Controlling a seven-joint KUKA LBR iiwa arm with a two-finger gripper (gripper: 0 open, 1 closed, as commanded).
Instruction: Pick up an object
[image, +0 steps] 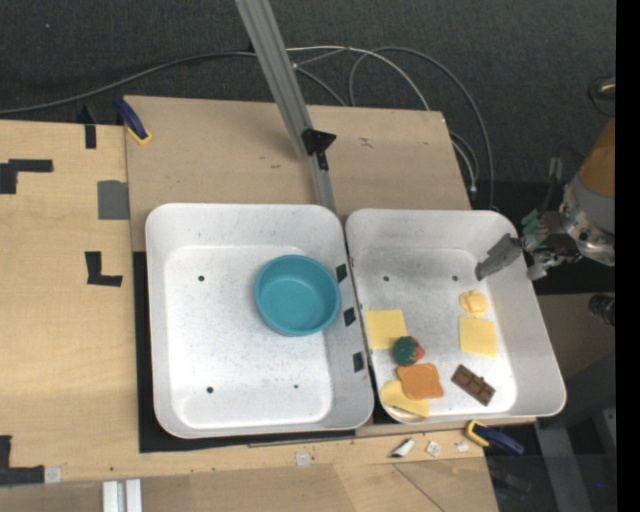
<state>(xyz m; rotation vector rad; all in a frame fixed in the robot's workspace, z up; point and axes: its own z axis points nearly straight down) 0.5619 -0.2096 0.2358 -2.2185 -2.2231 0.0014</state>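
My end effector (497, 258) hovers at the right bin's (420, 225) three o'clock rim; spread unclear. The brown chocolate bar (472, 383) looks light, rigid—pinch its long sides.

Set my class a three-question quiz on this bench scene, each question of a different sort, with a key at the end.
1. True or false: the blue bowl lies in the left bin.
2. Which thing lies nearest the right bin's front right corner? A) brown bar B) green ball C) orange block
3. Fill in: the gripper hangs over the right bin's ____ right corner.

Key: 1 true; 2 A; 3 far.
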